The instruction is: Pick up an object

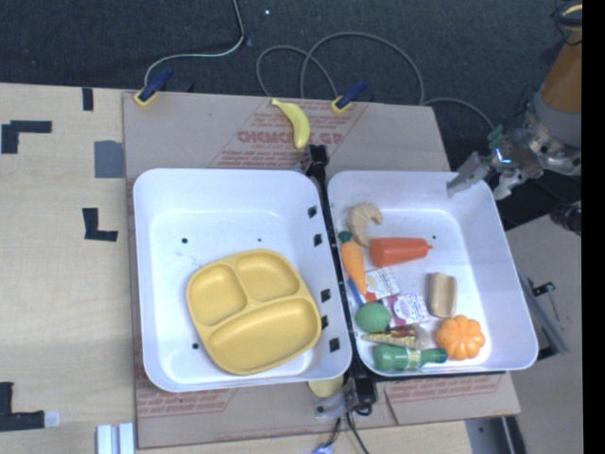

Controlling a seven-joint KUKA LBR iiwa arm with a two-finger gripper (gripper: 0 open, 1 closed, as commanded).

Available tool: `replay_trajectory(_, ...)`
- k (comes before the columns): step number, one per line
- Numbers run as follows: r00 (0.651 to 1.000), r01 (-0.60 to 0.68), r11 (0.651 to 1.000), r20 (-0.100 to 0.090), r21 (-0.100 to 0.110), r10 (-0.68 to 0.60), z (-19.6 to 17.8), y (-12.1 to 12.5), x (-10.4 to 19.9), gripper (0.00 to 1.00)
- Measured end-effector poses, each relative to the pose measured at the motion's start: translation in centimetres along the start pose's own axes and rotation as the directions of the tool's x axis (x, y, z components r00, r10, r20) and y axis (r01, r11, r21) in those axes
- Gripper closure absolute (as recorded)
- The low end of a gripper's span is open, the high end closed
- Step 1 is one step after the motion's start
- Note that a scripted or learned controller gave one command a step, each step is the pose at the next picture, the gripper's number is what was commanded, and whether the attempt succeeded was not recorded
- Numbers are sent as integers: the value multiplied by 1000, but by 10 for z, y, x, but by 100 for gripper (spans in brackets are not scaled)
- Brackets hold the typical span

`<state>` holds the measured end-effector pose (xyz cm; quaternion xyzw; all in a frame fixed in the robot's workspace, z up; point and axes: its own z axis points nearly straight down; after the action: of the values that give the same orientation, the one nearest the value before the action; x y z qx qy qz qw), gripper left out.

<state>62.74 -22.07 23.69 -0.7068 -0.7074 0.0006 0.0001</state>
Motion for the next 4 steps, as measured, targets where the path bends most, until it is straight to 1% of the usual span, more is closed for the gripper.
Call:
replay_trajectory(1,1000,3,1000,-2,5,-3,160,41,8,0)
replay_trajectory(2,1000,8,1000,-2,-6,-8,65,43,98,0)
replay_trajectory(3,1000,2,1000,-2,7,-2,147,35,123,0)
replay_trajectory(4,1000,0,1000,1,0,0,152,41,126,0)
